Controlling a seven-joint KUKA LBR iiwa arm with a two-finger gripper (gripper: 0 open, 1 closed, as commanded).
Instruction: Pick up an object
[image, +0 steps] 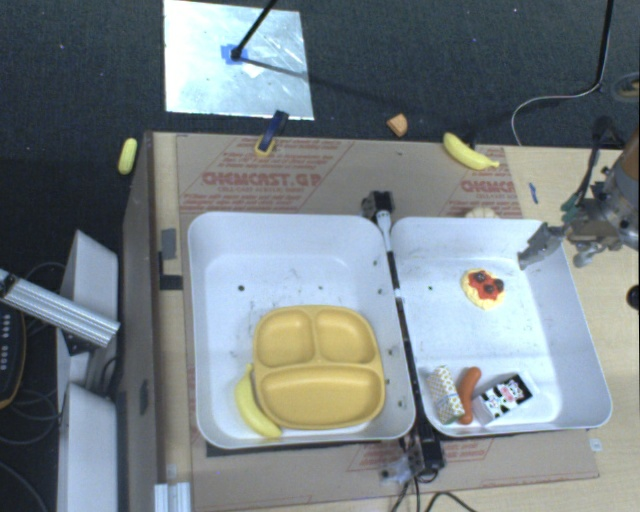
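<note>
My gripper (558, 250) hangs over the far right corner of the right bin (560, 330), open, with nothing between its fingers. Below and left of it, a small round yellow toy with red and black topping (483, 288) lies on the bin floor. At that bin's near edge lie a striped tan piece (443, 392), an orange sausage (467, 388) and a black-and-white patterned block (503, 396), close together. The left bin (230, 260) holds a yellow divided plate (318, 363) with a yellow banana (254, 408) against its near left side.
Outside the bins, a second banana (468, 151) and a small whitish object (483, 212) rest on the bench behind the right bin. A small orange piece (398, 124) and a yellow item (127, 155) lie on the dark floor. A black divider clamp (380, 205) sits between the bins.
</note>
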